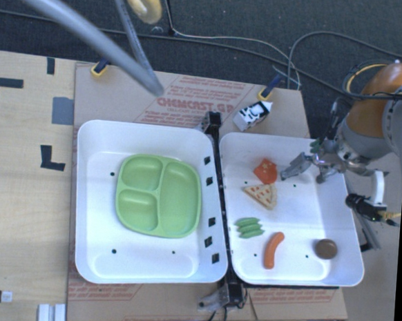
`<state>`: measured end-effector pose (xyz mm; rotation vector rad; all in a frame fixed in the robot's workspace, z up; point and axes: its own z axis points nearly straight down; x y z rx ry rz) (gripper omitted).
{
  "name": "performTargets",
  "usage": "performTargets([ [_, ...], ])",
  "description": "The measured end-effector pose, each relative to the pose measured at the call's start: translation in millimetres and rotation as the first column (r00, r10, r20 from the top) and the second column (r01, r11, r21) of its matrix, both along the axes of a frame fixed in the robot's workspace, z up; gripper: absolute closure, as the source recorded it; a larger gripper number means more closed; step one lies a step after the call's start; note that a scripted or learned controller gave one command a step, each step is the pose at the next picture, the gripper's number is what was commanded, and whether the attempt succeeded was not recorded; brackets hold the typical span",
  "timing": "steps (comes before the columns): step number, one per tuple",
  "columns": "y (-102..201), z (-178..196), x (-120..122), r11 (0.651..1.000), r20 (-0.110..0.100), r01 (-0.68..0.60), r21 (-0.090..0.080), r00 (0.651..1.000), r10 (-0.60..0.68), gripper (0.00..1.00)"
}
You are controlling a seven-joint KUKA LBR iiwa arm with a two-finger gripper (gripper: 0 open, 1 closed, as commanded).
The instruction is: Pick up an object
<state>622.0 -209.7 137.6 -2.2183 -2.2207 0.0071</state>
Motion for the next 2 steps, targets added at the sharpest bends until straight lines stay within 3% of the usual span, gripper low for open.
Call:
performTargets([
  [1, 0, -53, 0, 1.000, 0.004, -0.001, -0.002, 1.000, 0.001, 0.00],
  [2, 1, -39, 1, 1.000, 0.007, -0.002, -0.002, 1.000, 0.002, 1.00],
])
